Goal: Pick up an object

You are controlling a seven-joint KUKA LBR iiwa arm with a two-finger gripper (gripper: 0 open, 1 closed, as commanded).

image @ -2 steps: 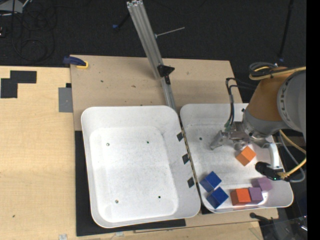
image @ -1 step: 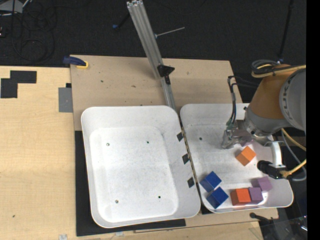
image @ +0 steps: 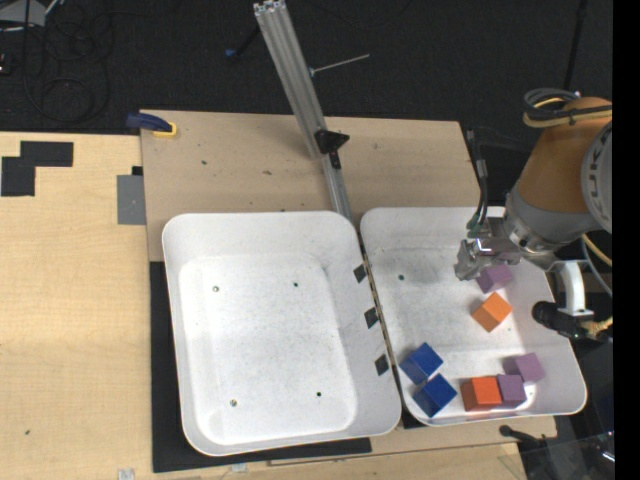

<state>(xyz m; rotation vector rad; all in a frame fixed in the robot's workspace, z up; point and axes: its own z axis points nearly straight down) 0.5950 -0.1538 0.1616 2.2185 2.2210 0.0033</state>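
Blocks crowd the right bin's [image: 420, 238] near rim; the hand [image: 478, 261] is down over a purple block [image: 493, 277].

Nearest the camera, at 6 o'clock in the right bin, sit two blue blocks [image: 428, 376], a red block [image: 483, 392] and two purple blocks [image: 521, 378], packed against the rim and each other, which likely makes them awkward to reach. An orange block [image: 491, 311] lies alone toward the bin's middle. Just at 12 o'clock of it lies the purple block, free on all sides and so probably the target. The hand sits at this block's 11 o'clock edge, touching or nearly so; clenched or released cannot be told, and no block is seen between its fingers. The left bin [image: 200, 258] lies at 9 o'clock on the surface [image: 240, 168].
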